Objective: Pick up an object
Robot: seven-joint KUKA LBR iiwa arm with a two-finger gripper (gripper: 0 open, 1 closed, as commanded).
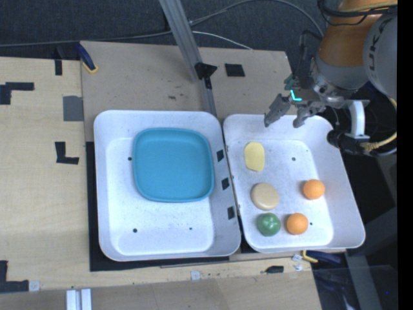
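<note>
My gripper (285,117) hangs over the far edge of the right bin (342,192), its two dark fingers (273,113) spread apart with nothing between them. My grey arm comes in from the right, the orange band (352,28) sitting above the wrist. Below and a little to the left of my fingertips, inside the right bin, lies a pale yellow oblong piece (254,156), the nearest thing to me but well clear of my fingers. Nearer the camera than that is a beige round lump (264,196), and beside it toward the bin's right wall sits one orange ball (313,189). At the near end of the bin a green ball (268,224) and a second orange ball (297,224) rest side by side, close but apart. The left bin (116,237) holds a blue square plate (173,165), lying flat toward its far half. Both bins sit on the tan bench (39,192).
</note>
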